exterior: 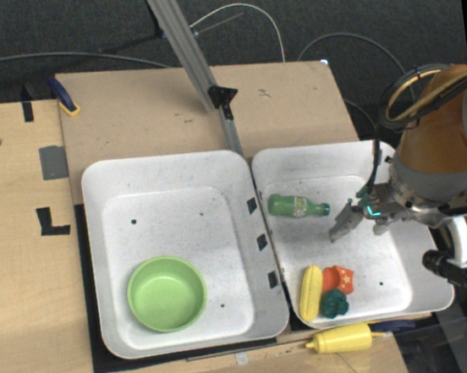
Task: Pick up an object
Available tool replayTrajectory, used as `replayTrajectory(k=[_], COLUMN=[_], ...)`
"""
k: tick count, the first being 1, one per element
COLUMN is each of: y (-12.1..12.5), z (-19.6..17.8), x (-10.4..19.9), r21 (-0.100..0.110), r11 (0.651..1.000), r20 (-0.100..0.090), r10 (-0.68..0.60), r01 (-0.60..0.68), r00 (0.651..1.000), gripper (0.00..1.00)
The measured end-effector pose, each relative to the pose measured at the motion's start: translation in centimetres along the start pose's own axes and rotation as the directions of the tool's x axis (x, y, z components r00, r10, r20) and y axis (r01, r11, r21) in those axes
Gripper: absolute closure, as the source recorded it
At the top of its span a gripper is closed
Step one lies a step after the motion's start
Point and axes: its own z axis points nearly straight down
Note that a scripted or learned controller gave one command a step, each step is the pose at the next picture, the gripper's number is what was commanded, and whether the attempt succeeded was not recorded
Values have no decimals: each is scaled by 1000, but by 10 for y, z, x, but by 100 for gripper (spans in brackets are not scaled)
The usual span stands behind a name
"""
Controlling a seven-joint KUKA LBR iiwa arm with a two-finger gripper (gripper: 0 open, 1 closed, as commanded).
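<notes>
Looking down at the bench, you see 2 shallow white plastic bins side by side, the left bin (104,241) and the right bin (298,160). Your grey arm with the orange band (437,142) reaches in from the right, over the right bin's far side. Its two-finger gripper (346,220) hangs above the bin floor with the fingers (339,230) pointing left and down; from this angle you cannot tell how far apart they stand, and nothing shows between them.

Just left of the gripper lies a small green plastic bottle (298,206) on its side, near the bin's upper left part, close to the fingertips but apart from them. Lower in the same bin you find a yellow plastic corn cob (310,291) lying along the left wall, with a small orange-red toy piece (338,278) and a dark green lumpy toy (334,303) touching it on its right.

A light green round bowl (166,293) sits upright in the left bin's lower part. A yellow plastic bottle (342,339) lies on the bench just below the right bin.
</notes>
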Motion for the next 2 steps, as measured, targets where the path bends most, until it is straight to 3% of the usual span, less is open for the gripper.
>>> replayTrajectory(k=[2], y=[8], z=[108], x=[1], r21=[-2], r11=[1000], r20=[2], r10=[1], r01=[-1], r00=[1000], gripper=[0])
